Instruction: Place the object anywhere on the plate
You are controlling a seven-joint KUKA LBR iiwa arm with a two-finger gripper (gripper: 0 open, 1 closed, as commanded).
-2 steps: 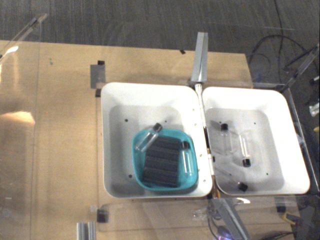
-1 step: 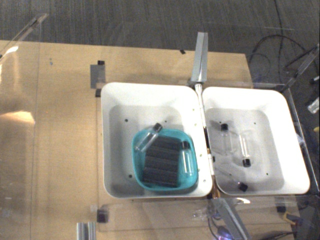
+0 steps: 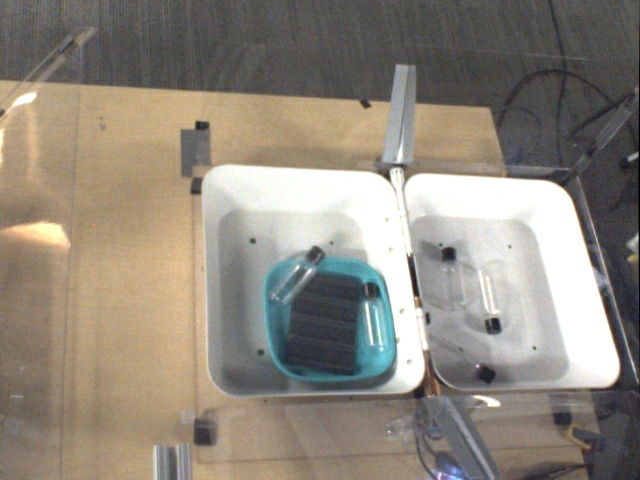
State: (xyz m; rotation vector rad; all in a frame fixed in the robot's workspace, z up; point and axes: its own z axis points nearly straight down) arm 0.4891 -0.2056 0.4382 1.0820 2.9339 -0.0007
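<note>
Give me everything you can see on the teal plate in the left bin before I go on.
The teal plate is a shallow, rounded-square dish of glossy, plastic-looking material, lying flat on the floor of the left white bin, toward its lower right corner. A dark ribbed rectangular block lies across its middle, slightly tilted. A clear tube with a black cap rests over its upper left rim, cap pointing up and right. Another clear tube lies along its right side, black cap at the top.
</note>
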